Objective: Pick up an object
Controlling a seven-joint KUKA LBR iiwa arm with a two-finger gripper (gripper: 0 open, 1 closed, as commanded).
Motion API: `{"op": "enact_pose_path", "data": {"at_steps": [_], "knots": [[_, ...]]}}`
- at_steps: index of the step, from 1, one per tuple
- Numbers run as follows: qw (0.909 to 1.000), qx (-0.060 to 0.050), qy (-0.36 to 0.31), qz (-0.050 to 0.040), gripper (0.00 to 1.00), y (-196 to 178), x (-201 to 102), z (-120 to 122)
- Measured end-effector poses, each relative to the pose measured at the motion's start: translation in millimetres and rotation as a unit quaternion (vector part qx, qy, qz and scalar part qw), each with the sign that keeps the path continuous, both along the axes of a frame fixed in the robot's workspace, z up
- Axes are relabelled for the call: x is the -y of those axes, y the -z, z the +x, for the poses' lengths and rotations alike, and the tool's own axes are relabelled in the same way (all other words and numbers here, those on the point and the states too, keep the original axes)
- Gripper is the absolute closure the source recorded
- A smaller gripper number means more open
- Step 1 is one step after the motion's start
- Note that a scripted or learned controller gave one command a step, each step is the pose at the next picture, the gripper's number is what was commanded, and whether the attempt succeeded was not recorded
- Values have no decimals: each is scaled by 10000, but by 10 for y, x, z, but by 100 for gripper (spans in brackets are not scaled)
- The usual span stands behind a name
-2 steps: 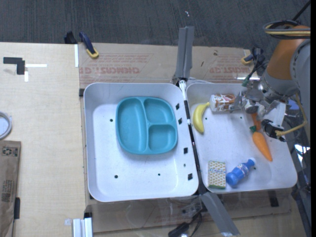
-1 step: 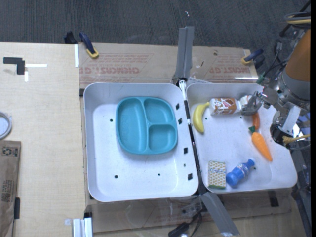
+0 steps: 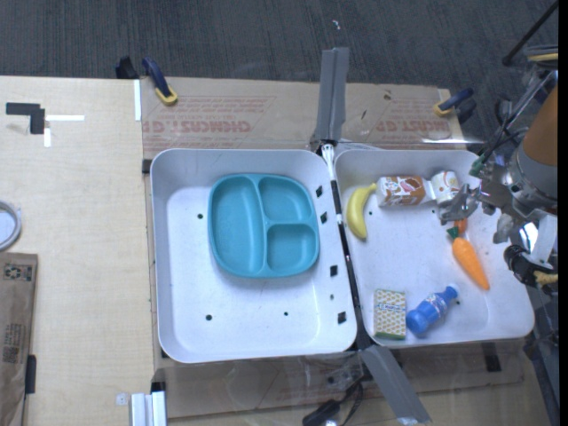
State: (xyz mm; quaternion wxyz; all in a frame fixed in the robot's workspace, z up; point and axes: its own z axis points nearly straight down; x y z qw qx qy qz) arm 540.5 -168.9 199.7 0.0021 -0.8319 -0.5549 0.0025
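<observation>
We log two shallow white bins side by side on the bench. Left bin point(image 3: 177, 309): one teal divided plate point(image 3: 264, 225) with three compartments, lying flat toward the upper middle. Right bin point(image 3: 497, 327): a yellow banana point(image 3: 357, 211) against the upper left wall; just to its right a small carton point(image 3: 401, 191) with a red-and-white label, lying on its side; next to that a small white packet point(image 3: 445, 185); an orange carrot point(image 3: 469, 261) lying slantwise at the right, green stub uppermost; a blue bottle point(image 3: 430, 311) on its side near the front wall; and a pale patterned sponge point(image 3: 390, 314) touching the bottle's left end. The gripper point(image 3: 461, 206) reaches in from the right and sits low over the bin's upper right — just above the carrot's top and beside the white packet. Whether its jaws are apart or together we cannot tell, and we see nothing between them.
</observation>
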Motion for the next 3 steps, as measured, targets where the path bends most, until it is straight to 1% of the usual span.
{"op": "enact_pose_path", "data": {"at_steps": [1, 2, 3], "knots": [[10000, 11, 23, 2, 0, 1102, 223, 107], [10000, -9, 44, 6, 100, 1033, 240, 100], [9995, 14, -312, -9, 100, -100, -373, 802]]}}
